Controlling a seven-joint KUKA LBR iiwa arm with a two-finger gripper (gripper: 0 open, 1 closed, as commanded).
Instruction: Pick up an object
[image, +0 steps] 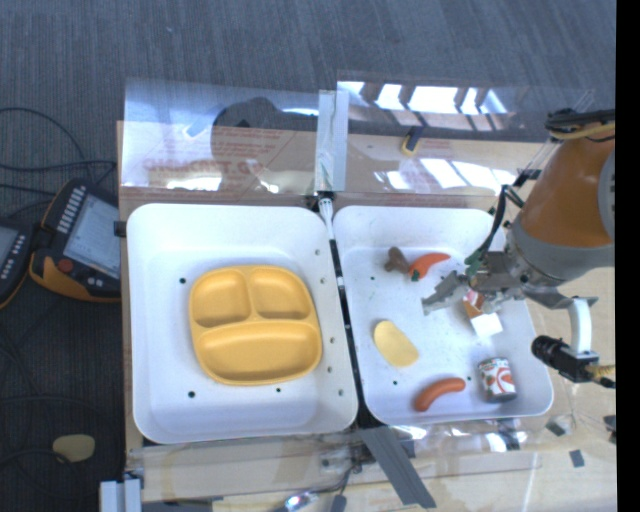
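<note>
- No words, numbers or brand names can be read anywhere.
- The small can (496, 378), near right in the right bin (520, 405), has a red and white label, too blurred to read.

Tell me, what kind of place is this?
Probably a robot lab. A robot arm reaches over two white bins, one holding a yellow divided tray, and a control pendant lies on the carpet.

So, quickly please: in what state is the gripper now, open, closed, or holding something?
Gripper: it sits low over the right bin, but whether it is open, closed or gripping anything cannot be told from this view.
</note>
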